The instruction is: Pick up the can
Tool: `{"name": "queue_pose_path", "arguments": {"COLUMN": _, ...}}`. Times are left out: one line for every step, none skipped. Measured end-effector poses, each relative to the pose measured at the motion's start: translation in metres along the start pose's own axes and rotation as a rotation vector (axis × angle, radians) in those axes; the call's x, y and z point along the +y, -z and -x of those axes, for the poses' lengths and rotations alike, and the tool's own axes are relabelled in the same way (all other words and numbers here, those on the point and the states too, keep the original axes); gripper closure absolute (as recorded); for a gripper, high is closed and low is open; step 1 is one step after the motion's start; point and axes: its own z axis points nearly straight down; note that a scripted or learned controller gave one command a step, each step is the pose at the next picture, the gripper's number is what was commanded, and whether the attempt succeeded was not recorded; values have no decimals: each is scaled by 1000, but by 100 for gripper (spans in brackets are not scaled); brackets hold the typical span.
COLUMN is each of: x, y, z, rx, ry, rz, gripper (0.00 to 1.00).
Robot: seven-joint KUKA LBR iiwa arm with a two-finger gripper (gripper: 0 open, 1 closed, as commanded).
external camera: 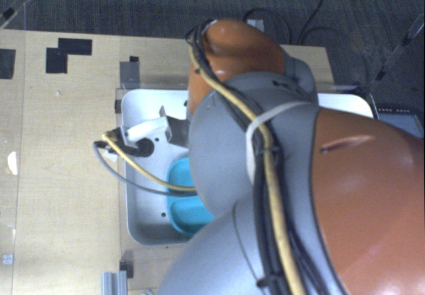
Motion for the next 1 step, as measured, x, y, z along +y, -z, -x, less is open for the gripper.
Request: {"name": "queue_pose_path", "arguments": {"x": 6, "y": -71, "z": -27, "rx": -6, "ry": 1, "rz": 2, "gripper": 100}}
